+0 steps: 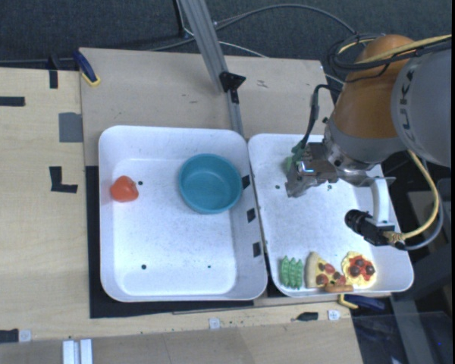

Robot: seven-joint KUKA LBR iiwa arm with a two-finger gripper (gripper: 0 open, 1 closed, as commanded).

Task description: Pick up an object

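My gripper (297,183) hangs low over the upper part of the right bin (318,226), below the orange wrist band. A small green object (295,156) peeks out just beside the gripper's upper left, mostly hidden by it. In the left bin (167,271) a blue bowl (209,182) stands upright near the right wall. A red tomato-like toy (123,189) lies by that bin's left wall. Along the right bin's front edge lie a green pea pod (290,271), a pizza slice (324,271) and a round red-and-yellow toy (359,268).
A slanted metal pole (212,51) comes down to the back of the gap between the bins. Black and yellow cables (409,233) loop off the arm over the right bin's right rim. Black clips (252,215) sit on the divide.
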